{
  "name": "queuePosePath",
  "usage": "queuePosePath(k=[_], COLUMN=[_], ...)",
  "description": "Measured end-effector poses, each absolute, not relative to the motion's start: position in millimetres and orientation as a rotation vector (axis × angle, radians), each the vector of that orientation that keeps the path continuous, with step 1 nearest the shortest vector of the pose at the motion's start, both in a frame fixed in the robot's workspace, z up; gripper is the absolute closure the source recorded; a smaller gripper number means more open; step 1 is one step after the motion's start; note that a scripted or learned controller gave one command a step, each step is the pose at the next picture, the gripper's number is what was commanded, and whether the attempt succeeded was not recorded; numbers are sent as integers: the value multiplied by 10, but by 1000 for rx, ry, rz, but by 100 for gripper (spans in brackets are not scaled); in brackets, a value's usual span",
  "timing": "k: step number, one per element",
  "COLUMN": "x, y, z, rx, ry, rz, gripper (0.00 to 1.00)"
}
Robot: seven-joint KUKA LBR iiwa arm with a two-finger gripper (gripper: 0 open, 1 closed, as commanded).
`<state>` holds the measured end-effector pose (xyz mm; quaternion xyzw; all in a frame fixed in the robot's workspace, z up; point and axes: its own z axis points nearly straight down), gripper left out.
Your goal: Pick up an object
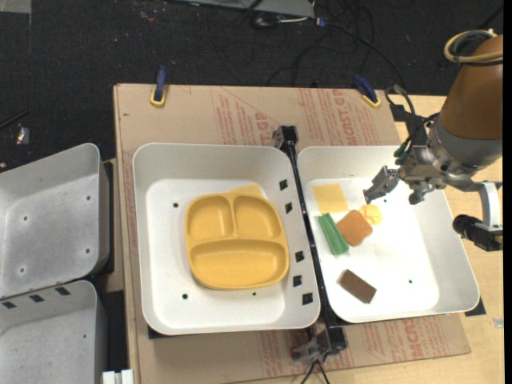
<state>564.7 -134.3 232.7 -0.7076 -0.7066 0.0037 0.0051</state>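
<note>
Worktop (pixel 216 110): flat tan board with faint red print, held by two blue-and-yellow clamps at its far edge. Two shallow white bins sit side by side on it, rounded corners, smooth matte plastic, touching along a dark centre seam.

Left bin (pixel 160 214): holds one yellow tray (pixel 237 242), glossy moulded plastic, rounded-rectangular, split into three compartments, two small ones on the far side and one long one on the near side. It lies flat near the bin's middle.

Right bin (pixel 424 254): a loose cluster of small things in its left half.
- pale yellow square (pixel 329 198), flat and thin, nearest the far side.
- green bar (pixel 334 234), long, narrow, lying just beside the seam.
- orange block (pixel 354 228), rounded, soft-looking, touching the green bar's right side.
- small yellow piece (pixel 372 214), just beyond the orange block, under the gripper.
- brown block (pixel 357 286), dark, rectangular, lying apart toward the near side.

Arm (pixel 472 94): grey body, orange band, reaching in from the right. Gripper (pixel 398 184) hangs over the right bin's far-left area, above the yellow piece; its dark fingers look spread, nothing visible between them.

Another white perforated tray (pixel 48 214) sits off the board at left, on dark floor.
</note>
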Motion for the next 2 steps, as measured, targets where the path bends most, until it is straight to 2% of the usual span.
queuePosePath(k=[1,2], x=[5672,5642], y=[-1340,-1354], z=[2393,1756], rx=[-2220,-2220], ry=[-2222,-2217], rz=[0,5], gripper=[0,0])
